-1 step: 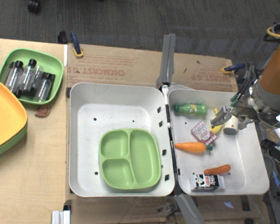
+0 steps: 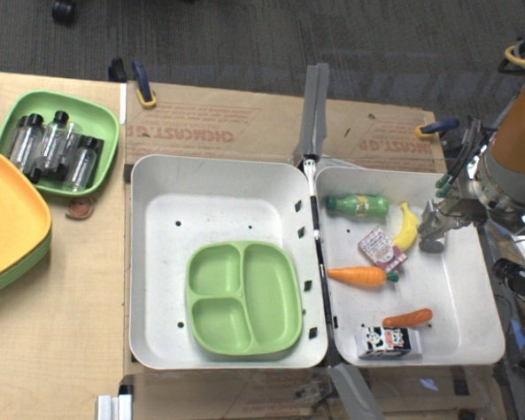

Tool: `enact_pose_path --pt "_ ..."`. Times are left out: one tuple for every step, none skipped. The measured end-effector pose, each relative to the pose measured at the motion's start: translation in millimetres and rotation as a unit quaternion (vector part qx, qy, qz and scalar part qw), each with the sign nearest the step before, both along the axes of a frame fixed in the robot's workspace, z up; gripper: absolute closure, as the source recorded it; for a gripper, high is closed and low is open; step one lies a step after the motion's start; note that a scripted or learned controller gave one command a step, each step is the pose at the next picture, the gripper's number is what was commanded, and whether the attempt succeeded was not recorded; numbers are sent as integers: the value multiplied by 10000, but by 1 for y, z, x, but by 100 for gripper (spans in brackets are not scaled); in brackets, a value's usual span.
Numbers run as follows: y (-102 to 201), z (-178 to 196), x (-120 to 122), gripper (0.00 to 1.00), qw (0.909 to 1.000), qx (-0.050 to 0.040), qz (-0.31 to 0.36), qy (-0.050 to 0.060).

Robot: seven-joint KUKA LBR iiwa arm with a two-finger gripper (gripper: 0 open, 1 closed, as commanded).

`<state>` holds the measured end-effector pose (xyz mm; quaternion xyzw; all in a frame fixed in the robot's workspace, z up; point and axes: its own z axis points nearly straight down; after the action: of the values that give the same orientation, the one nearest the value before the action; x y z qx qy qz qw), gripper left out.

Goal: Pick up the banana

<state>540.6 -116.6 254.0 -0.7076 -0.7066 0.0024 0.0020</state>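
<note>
Yellow and slightly curved, the banana (image 2: 407, 227) lies in the upper right part of the right bin (image 2: 467, 346), its long axis running nearly up and down the frame with a slight lean. My gripper (image 2: 431, 237) sits just to its right, close beside it at about the same height in the frame, so the fruit lies to the frame's left of me. I cannot tell how my gripper is set, and I see nothing held in it. My judgement is that the coming move turns on that short sideways offset and on closing across the banana's narrow width, not along its length.

Around the banana in the same bin: a green bottle (image 2: 358, 204) to its left near the bin's top, a pink packet (image 2: 377, 247) just beside its lower end, a carrot (image 2: 358, 275) below that, then a smaller orange vegetable (image 2: 407, 318) and a black-and-white carton (image 2: 386, 341) near the bottom edge. The packet is near enough to get nudged.

The left bin (image 2: 154, 242) holds a green divided tray (image 2: 244, 297). At the frame's upper left, a green dish (image 2: 25, 110) holds small dark-capped bottles (image 2: 53, 147), beside a stack of orange plates (image 2: 9, 225).
</note>
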Motion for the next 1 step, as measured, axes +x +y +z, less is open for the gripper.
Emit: enact_pose_path --pt "20 -106 -64 100 9977 9 673 -12"
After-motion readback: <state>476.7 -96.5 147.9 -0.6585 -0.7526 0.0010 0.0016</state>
